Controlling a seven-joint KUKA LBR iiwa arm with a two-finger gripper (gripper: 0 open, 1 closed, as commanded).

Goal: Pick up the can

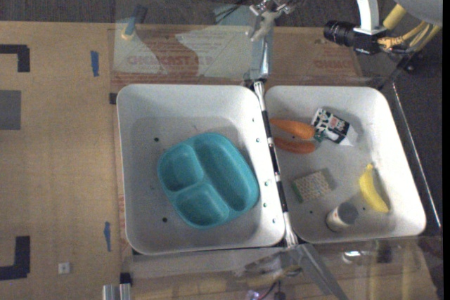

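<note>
The can (342, 216) is a small pale grey cylinder standing upright near the front of the right bin (404, 151), with its top facing the camera. My gripper (261, 17) hangs high at the back, above the far end of the divider between the two bins. It is far from the can, and nothing shows in it. The arm's grey body fills the top right corner.
A yellow banana (373, 187) lies just right of the can and a speckled sponge (312, 185) just behind it on the left. Farther back are two orange carrots (292, 128) and a black-and-white carton (330, 125). A teal divided plate (206, 179) lies in the left bin (133, 151).
</note>
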